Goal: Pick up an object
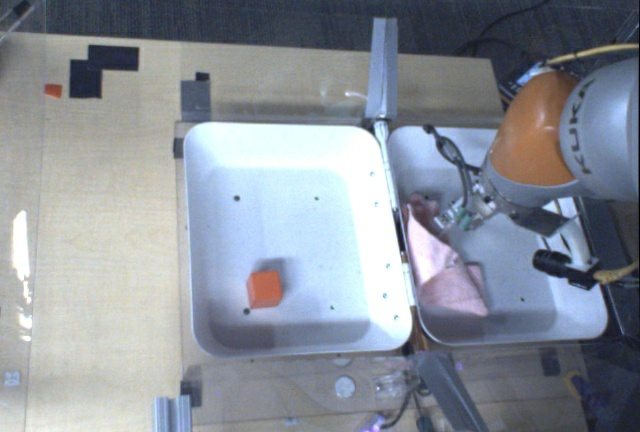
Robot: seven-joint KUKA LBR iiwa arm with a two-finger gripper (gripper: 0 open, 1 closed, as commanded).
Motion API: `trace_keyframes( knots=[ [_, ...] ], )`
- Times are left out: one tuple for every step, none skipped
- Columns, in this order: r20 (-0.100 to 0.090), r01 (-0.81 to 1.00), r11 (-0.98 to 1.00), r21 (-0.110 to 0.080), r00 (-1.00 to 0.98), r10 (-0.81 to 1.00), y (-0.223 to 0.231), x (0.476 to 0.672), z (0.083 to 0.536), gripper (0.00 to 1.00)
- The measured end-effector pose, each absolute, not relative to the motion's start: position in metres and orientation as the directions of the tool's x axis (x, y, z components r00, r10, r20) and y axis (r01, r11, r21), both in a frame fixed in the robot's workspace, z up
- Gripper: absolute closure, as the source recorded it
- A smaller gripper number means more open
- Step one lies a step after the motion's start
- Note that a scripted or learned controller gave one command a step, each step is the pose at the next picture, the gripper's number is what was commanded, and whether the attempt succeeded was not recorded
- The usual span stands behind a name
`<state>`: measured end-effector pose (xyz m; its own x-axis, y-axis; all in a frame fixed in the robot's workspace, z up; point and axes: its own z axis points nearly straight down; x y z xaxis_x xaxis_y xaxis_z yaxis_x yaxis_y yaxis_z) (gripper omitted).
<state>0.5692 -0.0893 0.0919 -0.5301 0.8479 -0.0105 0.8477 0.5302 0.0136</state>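
Fingers of the gripper (462,216) could not be made out clearly; whether they stood open or closed could not be told, and nothing was seen held between them. Gripper sat low over the right bin (560,320), at the upper end of a pink cloth (445,270) lying along that bin's left wall. Contact with the cloth could not be confirmed. Arm (560,145) entered from the far side of the right bin. An orange block (265,289) rested untouched in the left bin (300,160), well apart from the right bin's contents. Judgement: approach made, grasp unproven, lift outstanding.
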Motion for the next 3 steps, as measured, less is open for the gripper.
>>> trace_keyframes(
  knots=[
    [-0.004, 0.858, 0.514, 0.009, -0.514, 0.858, 0.001, 0.591, 0.187, 0.00],
    [-0.002, 0.967, 0.256, 0.008, -0.256, 0.967, 0.026, 0.583, 0.218, 0.00],
    [-0.002, 0.943, 0.333, 0.005, -0.333, 0.943, 0.016, 0.614, 0.185, 0.00]
  ],
)
